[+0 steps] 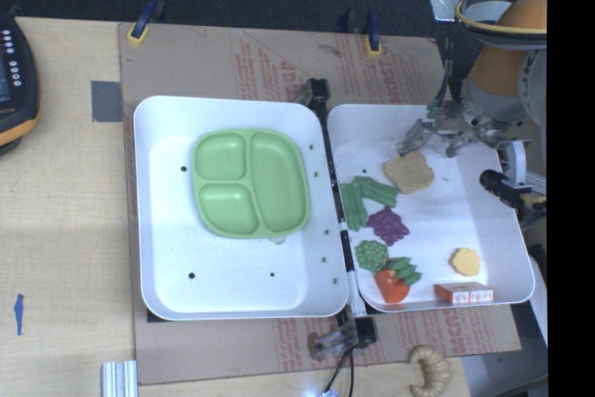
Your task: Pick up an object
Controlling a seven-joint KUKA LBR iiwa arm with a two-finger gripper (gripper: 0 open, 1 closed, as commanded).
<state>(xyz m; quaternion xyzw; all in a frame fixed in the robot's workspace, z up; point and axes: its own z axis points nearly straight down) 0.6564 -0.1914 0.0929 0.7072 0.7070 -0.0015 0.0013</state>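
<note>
My gripper (pixel 432 142) hangs over the back of the right bin (pixel 493 228), its fingers spread open with nothing between them. Just in front of it lies a tan bread slice (pixel 408 172). Further forward are green beans (pixel 364 195), purple grapes (pixel 388 224), a broccoli piece (pixel 371 254) and a red tomato with a green top (pixel 393 283). A yellow piece (pixel 466 262) and a small red and white box (pixel 463 295) lie near the bin's front right corner.
The left bin (pixel 163 265) holds a green divided plate (pixel 251 182). A black divider strip (pixel 333 191) runs between the bins. A dark pendant (pixel 14 79) sits at the far left of the bench, and a curled tan object (pixel 429 369) lies in front of the bins.
</note>
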